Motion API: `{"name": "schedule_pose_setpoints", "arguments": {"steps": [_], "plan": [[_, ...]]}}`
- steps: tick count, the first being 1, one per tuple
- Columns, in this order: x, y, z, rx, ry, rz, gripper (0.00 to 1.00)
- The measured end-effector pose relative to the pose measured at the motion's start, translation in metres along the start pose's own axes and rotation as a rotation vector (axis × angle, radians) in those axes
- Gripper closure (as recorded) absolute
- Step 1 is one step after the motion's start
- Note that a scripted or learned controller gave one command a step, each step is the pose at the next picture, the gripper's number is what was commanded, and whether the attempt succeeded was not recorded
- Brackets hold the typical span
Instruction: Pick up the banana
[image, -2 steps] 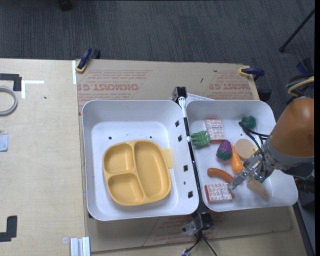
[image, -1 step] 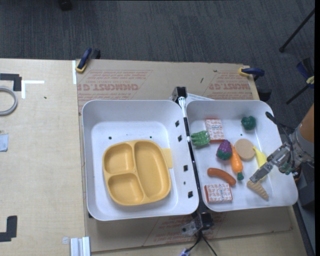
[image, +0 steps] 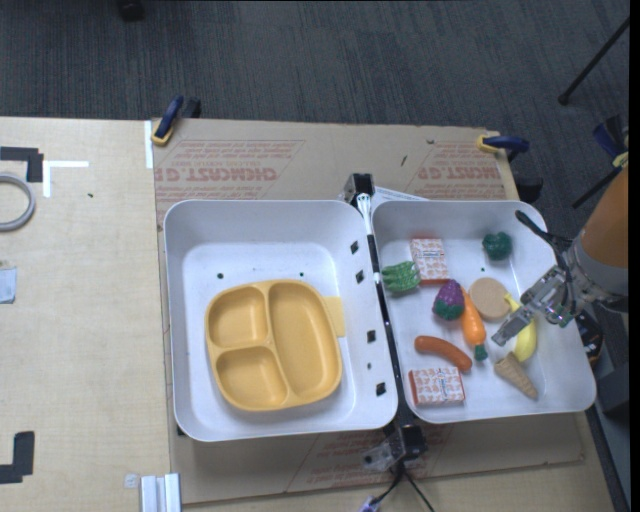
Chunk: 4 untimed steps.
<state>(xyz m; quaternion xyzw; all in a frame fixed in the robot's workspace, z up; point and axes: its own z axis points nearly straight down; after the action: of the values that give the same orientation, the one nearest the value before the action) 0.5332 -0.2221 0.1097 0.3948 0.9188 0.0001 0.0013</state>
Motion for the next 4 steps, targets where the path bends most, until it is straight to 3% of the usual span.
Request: {"name": "schedule_pose_setpoints", "arguments": {"steps": [1,2,3,4], "plan": [[-0.001,0.000,-0.010,-0.002,-0.003,0.003,1.00],[0.038,-0.040,0.017,0.000,0.000,-0.507,1.00],[0.008,0.019,-0.027,-0.002,-0.002,-0.866,1.00],[0.009,0.019,-0.027,-0.002,-0.001,-0.867,0.00]]}}
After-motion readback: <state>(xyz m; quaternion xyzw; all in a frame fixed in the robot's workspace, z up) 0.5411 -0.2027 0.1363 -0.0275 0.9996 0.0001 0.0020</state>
